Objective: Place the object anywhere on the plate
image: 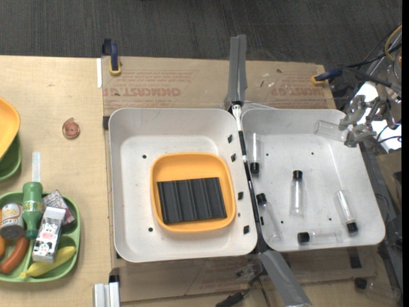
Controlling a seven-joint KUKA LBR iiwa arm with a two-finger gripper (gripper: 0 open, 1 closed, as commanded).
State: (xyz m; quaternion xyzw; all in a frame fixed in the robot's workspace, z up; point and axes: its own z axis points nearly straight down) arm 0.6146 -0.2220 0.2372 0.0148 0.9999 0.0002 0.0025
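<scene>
An orange square plate (190, 162) lies in the left white bin (128, 171), with a black ridged pad (192, 200) on it. Several clear vials with black caps lie in the right bin (367, 190): one (296, 194) near the middle, one (344, 204) at the right, one (318, 237) along the near wall, and two by the left wall (254, 151). My gripper (353, 128) hangs over the right bin's far right corner. A clear vial (325, 128) sits just left of it; whether the vial is held is unclear.
A green tray (70, 251) of toy food, a green bottle (32, 204) and an orange bowl (6, 130) sit on the wooden bench at the left. A pink piece (71, 129) lies beside the left bin. Clamps (112, 59) hold the cardboard behind.
</scene>
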